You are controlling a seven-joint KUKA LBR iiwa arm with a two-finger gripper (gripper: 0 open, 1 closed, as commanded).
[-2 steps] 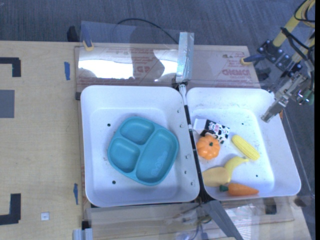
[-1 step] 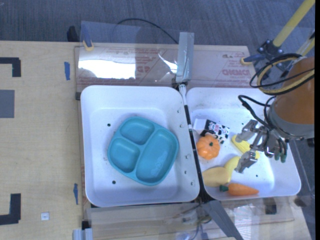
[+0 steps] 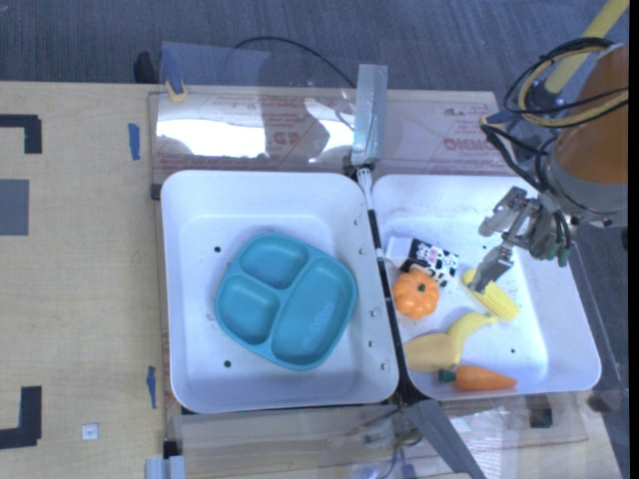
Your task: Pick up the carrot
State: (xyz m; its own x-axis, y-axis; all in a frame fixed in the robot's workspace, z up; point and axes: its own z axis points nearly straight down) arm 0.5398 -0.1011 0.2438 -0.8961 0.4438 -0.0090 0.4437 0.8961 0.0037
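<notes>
Robot lab: taped wooden bench (image 3: 70,297), paired white bins (image 3: 190,218), cabling.

**Arm appearance, overhead view**

Wrist housing (image 3: 597,138) rounded, orange over grey. Black cables (image 3: 529,98) loop around it, with one yellow hose (image 3: 589,28) running up toward the frame corner. Pincer (image 3: 491,272) assembly bare grey metal, blocky, with slim pale fingers (image 3: 496,263).

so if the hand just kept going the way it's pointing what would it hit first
Most likely the yellow corn piece. The hand points down and left, with its tip right over the corn. The carrot lies further toward the bin's near edge, off that line. Depth is hard to judge from this view.
</notes>
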